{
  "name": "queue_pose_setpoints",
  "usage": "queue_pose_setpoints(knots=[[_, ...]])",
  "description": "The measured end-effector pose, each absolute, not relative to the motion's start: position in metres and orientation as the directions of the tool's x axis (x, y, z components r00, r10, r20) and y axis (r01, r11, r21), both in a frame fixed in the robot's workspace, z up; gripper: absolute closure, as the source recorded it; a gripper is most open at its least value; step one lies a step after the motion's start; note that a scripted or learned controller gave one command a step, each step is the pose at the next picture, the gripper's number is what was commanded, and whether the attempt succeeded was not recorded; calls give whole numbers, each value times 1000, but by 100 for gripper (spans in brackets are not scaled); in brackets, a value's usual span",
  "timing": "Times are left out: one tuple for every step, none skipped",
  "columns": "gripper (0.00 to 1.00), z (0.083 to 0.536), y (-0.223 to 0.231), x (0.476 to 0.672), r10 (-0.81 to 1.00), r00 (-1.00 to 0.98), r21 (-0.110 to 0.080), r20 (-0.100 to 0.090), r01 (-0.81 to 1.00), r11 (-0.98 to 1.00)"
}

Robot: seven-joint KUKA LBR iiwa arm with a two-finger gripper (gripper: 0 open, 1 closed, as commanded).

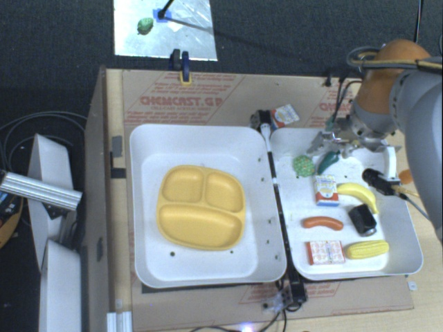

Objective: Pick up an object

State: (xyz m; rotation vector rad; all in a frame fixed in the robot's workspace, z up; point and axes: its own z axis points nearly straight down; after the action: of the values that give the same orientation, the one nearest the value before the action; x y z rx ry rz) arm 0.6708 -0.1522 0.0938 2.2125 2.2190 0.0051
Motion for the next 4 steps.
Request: queue_pose_setpoints(knots=[[100,105,-151,672,1000,-7,12,-4,1000,7],[100,221,-135,650,1000,-5,7,-1,1000,5],[100,189,-82,669,1000,-5,2,1,1000,5],[0,189,-83,669,1000,-5,3,-1,1000,5]])
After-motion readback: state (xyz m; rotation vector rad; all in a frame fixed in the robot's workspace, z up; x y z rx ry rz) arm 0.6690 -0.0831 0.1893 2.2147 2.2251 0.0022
